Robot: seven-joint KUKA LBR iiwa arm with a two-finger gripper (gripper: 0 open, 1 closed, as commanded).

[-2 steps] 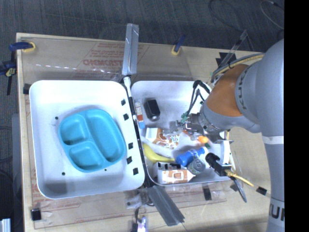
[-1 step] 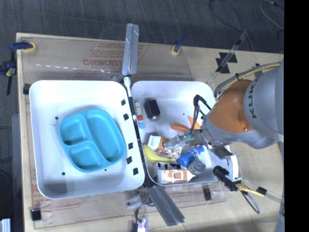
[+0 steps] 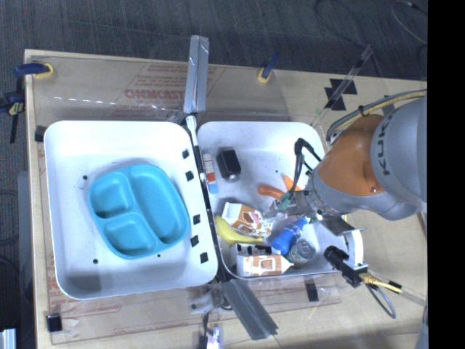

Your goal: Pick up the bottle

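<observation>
A robotics lab: plywood bench (image 3: 87,71) with clamps (image 3: 33,70), two white bins (image 3: 58,195), loose cables (image 3: 378,13).

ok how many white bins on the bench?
2. Left bin holds the blue divided tray; right bin holds the clutter, with the gripper over it.

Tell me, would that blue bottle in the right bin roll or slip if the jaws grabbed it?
The bottle lies on its side and looks rounded, so a nudge could well roll it. It seems to be smooth plastic, perhaps slippery. It sits crowded against the banana and a carton, which may stop it rolling far.
</observation>
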